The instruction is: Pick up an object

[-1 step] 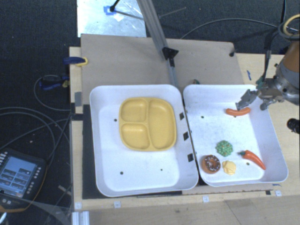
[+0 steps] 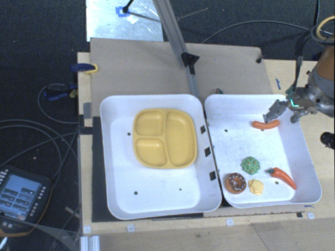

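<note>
We judge the pick barely begun: our gripper (image 2: 283,110) hangs with fingers spread and grasping nothing just above the sausage (image 2: 265,124), which lies on the floor of the right bin (image 2: 230,140), so closing and lifting remain

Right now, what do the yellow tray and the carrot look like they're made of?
The yellow tray looks like moulded plastic: one even colour, smooth, with rounded, pressed-in compartments and a soft sheen. The carrot also looks like plastic, probably toy food: its orange is very bright and even, the surface smooth, with a little green tip. I can't tell from above whether it's hard or rubbery.
</note>
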Available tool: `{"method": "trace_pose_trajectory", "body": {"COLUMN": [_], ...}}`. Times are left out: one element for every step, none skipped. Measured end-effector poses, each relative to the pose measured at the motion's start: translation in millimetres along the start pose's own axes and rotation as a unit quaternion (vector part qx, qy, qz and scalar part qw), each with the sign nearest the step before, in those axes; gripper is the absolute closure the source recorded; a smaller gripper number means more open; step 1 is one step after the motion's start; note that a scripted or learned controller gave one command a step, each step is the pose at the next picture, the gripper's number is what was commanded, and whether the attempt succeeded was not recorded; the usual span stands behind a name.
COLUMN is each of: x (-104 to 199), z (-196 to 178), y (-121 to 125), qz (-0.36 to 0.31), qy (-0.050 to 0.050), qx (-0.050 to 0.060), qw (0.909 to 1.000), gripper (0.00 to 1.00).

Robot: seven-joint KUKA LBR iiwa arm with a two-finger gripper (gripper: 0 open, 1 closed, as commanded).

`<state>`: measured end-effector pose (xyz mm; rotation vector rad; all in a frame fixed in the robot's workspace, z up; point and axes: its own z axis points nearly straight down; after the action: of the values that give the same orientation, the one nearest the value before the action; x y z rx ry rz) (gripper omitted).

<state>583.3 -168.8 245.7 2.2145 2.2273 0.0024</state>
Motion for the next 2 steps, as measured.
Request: {"method": "trace_pose_trajectory", "body": {"x": [-7.6,-8.9], "z": [45.0,87.1], "y": [1.6,-1.5], "qz": [0.003,0.003], "qy": [0.000,0.000], "qx": [0.002,0.002], "qw": [1.0000,1.0000], "gripper": [0.00,0.00]}}
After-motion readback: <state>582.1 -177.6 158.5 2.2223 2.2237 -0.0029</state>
